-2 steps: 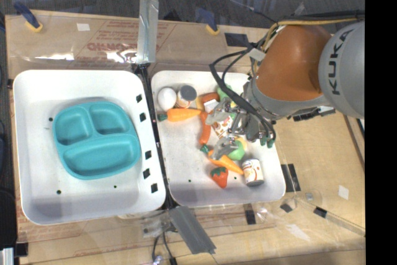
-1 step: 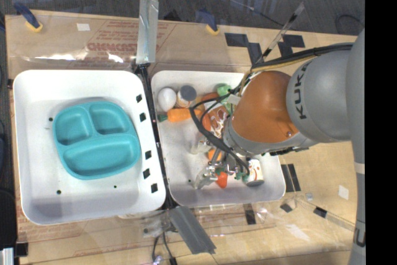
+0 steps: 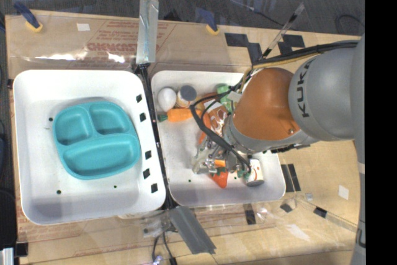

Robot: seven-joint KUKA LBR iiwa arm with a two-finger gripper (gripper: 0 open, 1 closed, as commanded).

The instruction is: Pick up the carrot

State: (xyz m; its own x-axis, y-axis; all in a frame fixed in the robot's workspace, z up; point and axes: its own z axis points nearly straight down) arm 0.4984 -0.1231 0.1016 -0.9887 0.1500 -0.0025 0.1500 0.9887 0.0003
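I am looking down on the table, where two shallow white bins are sitting side by side. The left bin is holding a teal divided plate, lying flat with its three compartments facing up. The right bin is holding a small clutter of toy things along its far wall: a white egg-like ball, a small grey and blue round piece just beside it, and an orange block lying just in front of the two.

The arm is reaching in from the right, and its orange band is hanging over the middle of the right bin and hiding much of what lies under it. The claw is pointing down into the near part of that bin, wrapped in cables and metal parts. I cannot tell how the claw is set, since the wrist and wiring are covering that spot.

The carrot is lying in the right bin near its front wall, showing as a small orange wedge just beside the claw's lower end. I am not seeing it clamped. A small white and green cylinder is lying just to the right of the carrot, close to the same wall.
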